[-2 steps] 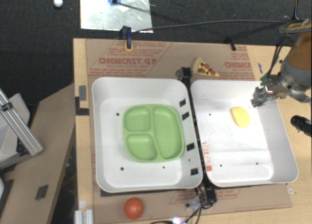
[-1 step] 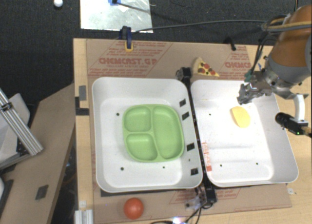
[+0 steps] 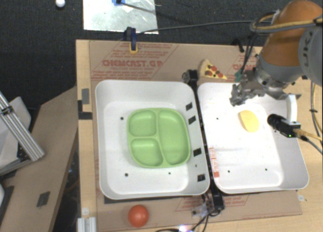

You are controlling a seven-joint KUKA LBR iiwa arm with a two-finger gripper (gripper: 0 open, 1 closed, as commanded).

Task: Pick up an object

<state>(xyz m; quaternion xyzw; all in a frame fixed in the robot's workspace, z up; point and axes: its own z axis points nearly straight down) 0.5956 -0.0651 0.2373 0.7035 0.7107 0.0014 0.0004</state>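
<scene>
A pale yellow object [image 3: 248, 121] lies in the right white bin [image 3: 252, 175], toward its far half. My gripper [image 3: 239, 96] hangs just above and to the left of it, over the bin's far part, below the grey wrist and orange band. Nothing shows between the fingers. A green divided tray [image 3: 158, 137] rests in the left white bin [image 3: 113, 175].
A toy pizza slice [image 3: 213, 70] lies on the board behind the bins. A red-orange ball [image 3: 138, 215] sits on the board in front of the left bin. A small white ball [image 3: 60, 2] lies on the dark cloth at far left.
</scene>
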